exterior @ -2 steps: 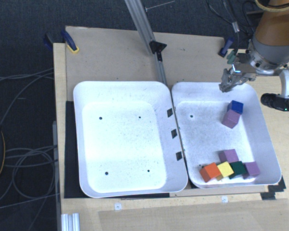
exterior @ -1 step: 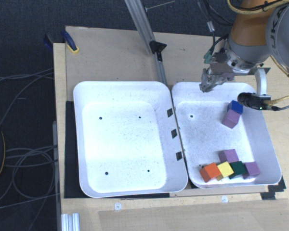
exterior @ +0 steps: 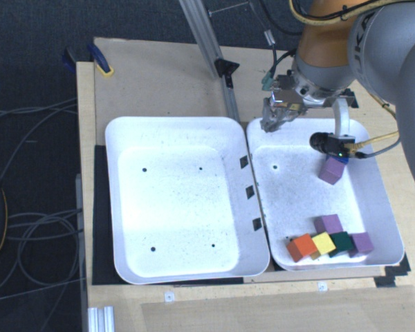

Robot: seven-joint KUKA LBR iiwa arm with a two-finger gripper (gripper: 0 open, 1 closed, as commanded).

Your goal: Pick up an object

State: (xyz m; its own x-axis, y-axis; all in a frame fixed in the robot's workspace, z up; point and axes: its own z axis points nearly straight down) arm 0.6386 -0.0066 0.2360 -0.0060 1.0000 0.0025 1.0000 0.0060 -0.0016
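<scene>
**Arm position.** The arm (exterior: 373,40) enters from the right of the camera view, with its orange band (exterior: 335,2) above the wrist. The jaws hang over the far left corner of the right-hand bin (exterior: 380,185), close to the wall it shares with the left-hand bin (exterior: 114,185).

**Jaw state.** It cannot be told whether the jaws are open or closed. No object is seen between them.

**Objects for pickup.** All the blocks lie in the right-hand bin.
- A lone purple block (exterior: 331,169) lies tilted on the bin floor in the far half, to the right of the jaws and well apart from them.
- The five other blocks form a cluster at the near wall. Four of them form a row, from left to right: an orange block (exterior: 303,246), a yellow block (exterior: 324,243), a green block (exterior: 342,242) and a small purple block (exterior: 362,242). Each appears to touch the next.
- A second purple block (exterior: 328,224) lies just behind the yellow block and touches the row.

**Surroundings.**
- Three black clips (exterior: 249,191) sit along the seam between the two bins.
- Both bins rest on the pale counter (exterior: 166,75).
- A metal rail (exterior: 204,40) crosses the far part of the counter at a slant.
- A blue and yellow clamp (exterior: 100,59) sits at the far left corner of the counter.
- Cables (exterior: 34,206) lie on the dark floor to the left.
</scene>
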